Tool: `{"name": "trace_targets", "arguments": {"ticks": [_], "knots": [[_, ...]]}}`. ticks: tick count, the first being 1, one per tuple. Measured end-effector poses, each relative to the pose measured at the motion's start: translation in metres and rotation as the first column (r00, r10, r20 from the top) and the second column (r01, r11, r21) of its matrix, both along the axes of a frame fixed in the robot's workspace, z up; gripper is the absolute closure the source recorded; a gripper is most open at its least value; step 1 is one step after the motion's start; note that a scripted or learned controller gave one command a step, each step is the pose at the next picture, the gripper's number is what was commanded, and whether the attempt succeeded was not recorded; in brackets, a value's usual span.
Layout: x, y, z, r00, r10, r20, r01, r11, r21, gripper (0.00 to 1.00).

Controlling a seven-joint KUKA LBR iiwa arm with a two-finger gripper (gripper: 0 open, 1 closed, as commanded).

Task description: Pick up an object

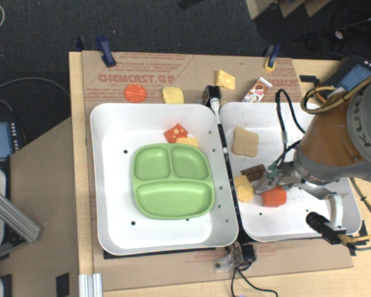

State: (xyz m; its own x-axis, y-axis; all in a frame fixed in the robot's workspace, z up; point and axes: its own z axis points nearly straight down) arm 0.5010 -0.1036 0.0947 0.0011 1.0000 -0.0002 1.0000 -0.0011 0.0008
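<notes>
In the right bin (334, 224) I count four items; claw (273, 179) beside the red piece (274, 197), its state unclear to me.

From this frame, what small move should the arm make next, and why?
Probably a short, straight descent, then close. The claw hangs low in the right bin, just above the red-orange piece, with a brown block and a yellow piece crowding its left side. Nothing is visibly held yet, and drifting left risks nudging those neighbours.
</notes>
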Motion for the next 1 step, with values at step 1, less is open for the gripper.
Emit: {"name": "trace_targets", "arguments": {"ticks": [1], "knots": [[0.0499,0.0702,0.096,1.0,0.01,0.012,-0.01,1.0,0.001,1.0]]}}
